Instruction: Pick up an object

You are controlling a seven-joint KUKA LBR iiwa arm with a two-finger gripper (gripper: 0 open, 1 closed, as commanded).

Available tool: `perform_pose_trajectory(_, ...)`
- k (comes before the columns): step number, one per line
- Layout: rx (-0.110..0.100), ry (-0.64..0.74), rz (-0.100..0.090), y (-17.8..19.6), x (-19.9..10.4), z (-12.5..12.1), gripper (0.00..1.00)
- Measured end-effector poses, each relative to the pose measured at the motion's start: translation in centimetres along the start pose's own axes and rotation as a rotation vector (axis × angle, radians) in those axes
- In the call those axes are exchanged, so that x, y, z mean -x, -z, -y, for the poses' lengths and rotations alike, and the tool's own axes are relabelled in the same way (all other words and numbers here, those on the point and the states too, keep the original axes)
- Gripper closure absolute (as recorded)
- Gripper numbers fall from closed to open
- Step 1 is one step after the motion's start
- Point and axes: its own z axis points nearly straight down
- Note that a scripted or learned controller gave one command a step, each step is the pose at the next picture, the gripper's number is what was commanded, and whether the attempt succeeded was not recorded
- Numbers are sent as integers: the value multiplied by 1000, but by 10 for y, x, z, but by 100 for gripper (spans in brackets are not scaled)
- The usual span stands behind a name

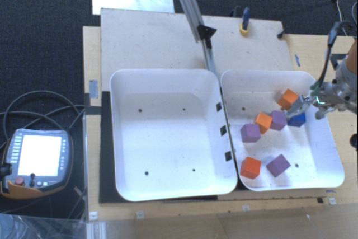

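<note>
The right bin (327,145) holds several cubes. An orange cube (288,98) lies near its far side. An orange cube (263,121) and a purple cube (278,120) touch each other in the middle, with another purple cube (250,132) to their left. At the front sit an orange cube (251,167) and a purple cube (278,165). A blue cube (297,119) lies just below my gripper (302,107), which reaches in from the right, low over the bin between the far orange cube and the blue one. The gripper partly hides the blue cube's top.
The left bin (168,131) stands beside the right one, sharing a rim in the middle. A slanted metal pole (190,3) rises from behind the bins. A teach pendant (34,162) lies at the far left. A yellow clamp (244,27) sits on the back board.
</note>
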Motion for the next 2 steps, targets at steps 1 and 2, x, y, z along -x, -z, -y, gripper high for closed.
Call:
perform_pose_trajectory(1,5,-1,1,2,0,-1,0)
perform_pose_trajectory(2,0,-3,0,-40,3,-2,0)
